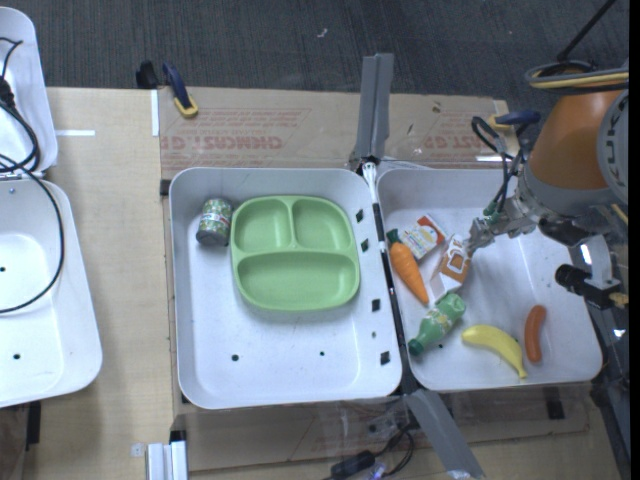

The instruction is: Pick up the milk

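Two small white and orange cartons lie in the right bin [560, 363]. One carton [425, 236] lies flat near the bin's left wall. The other carton [455, 262] sits just right of it, and I cannot tell which of them is the milk. My gripper [482, 232] hangs at the upper right corner of the second carton, very close to it or touching it. Nothing is visibly lifted.
The right bin also holds a carrot [408, 271], a green bottle [437, 324], a banana [496, 346] and a red sausage [535, 332]. The left bin [200, 358] holds a green divided plate [295, 253] and a small can [214, 221]. A grey divider post [375, 108] stands between the bins.
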Controlling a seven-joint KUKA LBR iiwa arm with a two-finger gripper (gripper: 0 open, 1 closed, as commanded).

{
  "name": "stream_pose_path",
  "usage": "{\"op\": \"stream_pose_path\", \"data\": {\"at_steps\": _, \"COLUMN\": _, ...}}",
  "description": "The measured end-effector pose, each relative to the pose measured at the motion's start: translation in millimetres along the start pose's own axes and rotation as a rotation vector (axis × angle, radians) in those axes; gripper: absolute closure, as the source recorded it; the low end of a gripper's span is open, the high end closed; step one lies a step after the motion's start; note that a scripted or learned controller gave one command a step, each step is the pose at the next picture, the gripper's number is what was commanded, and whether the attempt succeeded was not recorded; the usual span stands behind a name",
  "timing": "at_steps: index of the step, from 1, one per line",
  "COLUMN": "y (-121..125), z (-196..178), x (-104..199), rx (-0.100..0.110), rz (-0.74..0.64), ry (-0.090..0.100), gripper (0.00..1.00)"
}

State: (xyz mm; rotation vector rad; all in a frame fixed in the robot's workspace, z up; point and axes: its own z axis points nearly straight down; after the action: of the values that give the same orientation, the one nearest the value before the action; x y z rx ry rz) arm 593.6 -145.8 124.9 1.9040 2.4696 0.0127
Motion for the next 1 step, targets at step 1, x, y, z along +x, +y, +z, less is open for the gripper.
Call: {"op": "stream_pose_path", "data": {"at_steps": 1, "y": -92.3, "z": 33.5, "x": 42.1, "rx": 0.025, "rz": -0.083, "ry": 0.017, "gripper": 1.0}}
